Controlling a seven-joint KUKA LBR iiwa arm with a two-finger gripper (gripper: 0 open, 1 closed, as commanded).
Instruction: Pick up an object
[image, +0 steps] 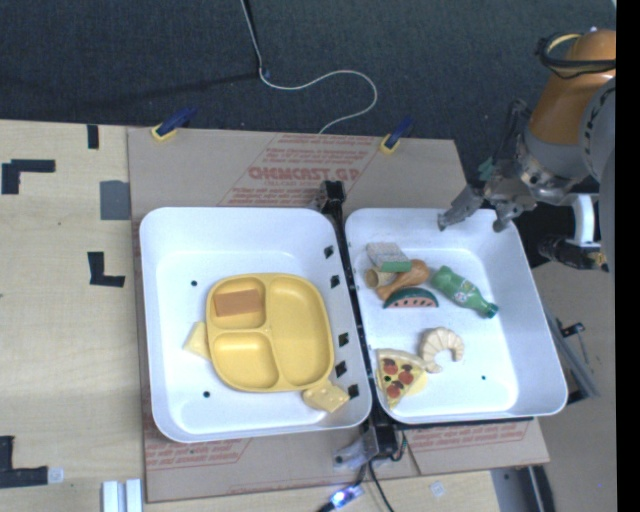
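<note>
Camera view | green bottle (463, 291) lying flat | right bin (520, 300)

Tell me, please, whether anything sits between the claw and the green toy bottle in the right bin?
Nothing visible does. The claw hangs over the right white bin's far rim, and bare bin floor lies between it and the green toy bottle. The watermelon slice lies to the bottle's left.
</note>
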